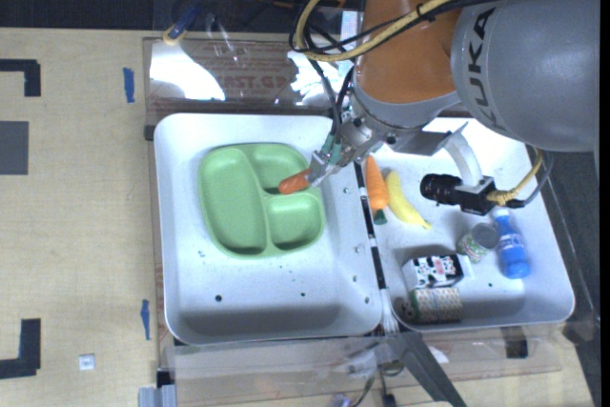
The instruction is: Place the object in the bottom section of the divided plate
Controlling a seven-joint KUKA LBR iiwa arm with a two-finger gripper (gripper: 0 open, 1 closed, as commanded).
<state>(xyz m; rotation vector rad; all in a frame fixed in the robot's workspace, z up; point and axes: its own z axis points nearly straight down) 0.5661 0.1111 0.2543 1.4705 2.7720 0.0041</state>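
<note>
Pale wood covers the table [76,234], which carries two white bins side by side, with a dark backdrop along the top of the frame. One green divided plate [233,205] lies in the left bin [257,295]. It has three sections: a long one on its left side and two smaller ones on its right, one above the other.

Reaching down from the upper right, the hand [317,170] sits over the plate's right edge, its slim fingers closed on the upper-right end of one small orange piece [293,183]. The piece's long axis runs from lower left to upper right. Its free end points toward the lower left, into the plate. It sits at the ridge between the two right-hand sections, just above the bottom section [291,219]. I cannot tell whether it touches the plate.

The right bin [538,305] holds six things, one of each:
- a carrot [376,186], upright in the frame along the bin's left wall
- a banana [405,205] just beside the carrot
- a blue bottle [511,249] at the right
- a small round can [474,246] touching the bottle
- a black-and-white box [437,269] lower down
- a mesh-covered block [437,303] just below the box
</note>
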